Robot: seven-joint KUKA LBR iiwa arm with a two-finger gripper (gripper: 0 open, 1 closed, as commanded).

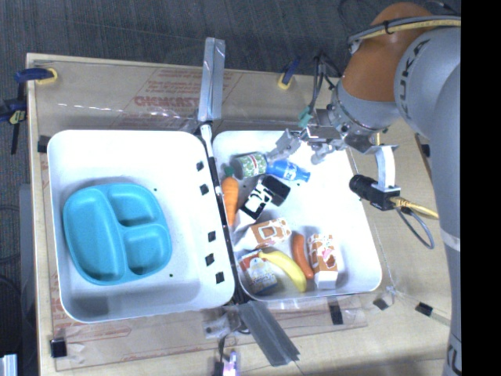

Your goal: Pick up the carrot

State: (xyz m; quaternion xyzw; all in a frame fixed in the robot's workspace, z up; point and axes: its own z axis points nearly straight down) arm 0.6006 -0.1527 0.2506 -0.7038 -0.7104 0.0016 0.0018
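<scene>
The carrot (230, 197) is orange and lies lengthwise in the right bin (362, 233), tight against its left wall next to the divider. My gripper (302, 148) hangs over the bin's far side, up and to the right of the carrot and well apart from it. Its fingers (285, 142) are spread open, with nothing between them. Just below the gripper lies a plastic bottle (272, 167) with a green and blue label.
A black-and-white box (263, 193) sits right beside the carrot. A small carton (271, 232), banana (285, 268), sausage (300, 255), milk carton (324, 259) and jar (257, 277) crowd the near end. A blue divided tray (116, 230) lies in the left bin (63, 151).
</scene>
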